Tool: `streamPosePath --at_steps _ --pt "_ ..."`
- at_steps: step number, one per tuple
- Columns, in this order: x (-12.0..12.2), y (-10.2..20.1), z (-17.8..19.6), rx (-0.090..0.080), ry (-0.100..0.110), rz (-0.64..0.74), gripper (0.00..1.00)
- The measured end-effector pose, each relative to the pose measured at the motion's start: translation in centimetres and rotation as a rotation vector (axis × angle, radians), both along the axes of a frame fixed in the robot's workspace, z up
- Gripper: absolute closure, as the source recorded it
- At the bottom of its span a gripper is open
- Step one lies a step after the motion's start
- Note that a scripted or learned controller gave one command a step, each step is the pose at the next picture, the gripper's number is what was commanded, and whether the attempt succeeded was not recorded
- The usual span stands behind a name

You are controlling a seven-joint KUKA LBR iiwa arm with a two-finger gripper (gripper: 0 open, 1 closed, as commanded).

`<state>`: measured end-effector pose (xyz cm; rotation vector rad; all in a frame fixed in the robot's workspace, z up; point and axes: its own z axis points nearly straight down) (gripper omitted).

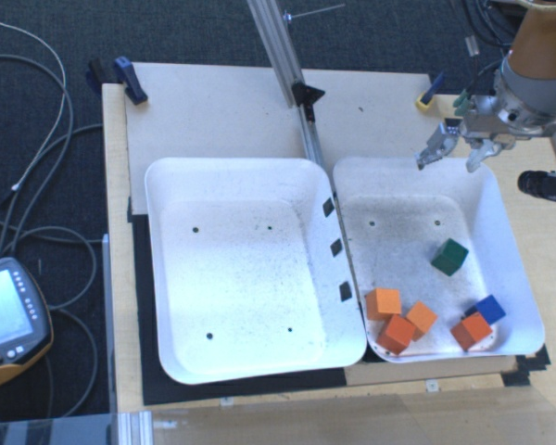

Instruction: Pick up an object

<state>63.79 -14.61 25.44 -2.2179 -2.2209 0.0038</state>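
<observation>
Far left, off the desk: a grey handheld pendant with a lit screen and orange trim (pixel 5 318), on dark carpet with loose grey cables.

Desk (pixel 213 119) is a pale flat board, matte, with a blue clamp (pixel 130 79) at its back-left corner. A slim aluminium rail (pixel 273 40) runs diagonally down to the seam between the bins.

Left shallow white plastic bin (pixel 171 188): glossy rounded rim, floor speckled with fine dark scuffs and a few small dark holes.

Right shallow white plastic bin (pixel 514 276): same shape, same scuffed floor. Blocks sit toward its front edge, all small, hard-edged cubes that look painted: orange cube (pixel 384 303), red-orange cube (pixel 398 333) touching it in front, a smaller orange cube (pixel 422 318) just beside those, a dark green cube (pixel 450 256) alone mid-bin, then a red-orange cube by the front-right rim (pixel 472 330) with a blue cube (pixel 489 309) touching it behind.

Pincer (pixel 453 155): grey metal, two fingers spread apart, nothing between them. It hangs over the back rim of the right bin. Green cube is nearest, toward the front of it; the rest are well apart from it at the front.
</observation>
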Motion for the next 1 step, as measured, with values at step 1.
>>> streamPosePath --at_steps 1 --pt "-3.33 -4.03 -6.36 0.001 0.005 -0.006 0.00"
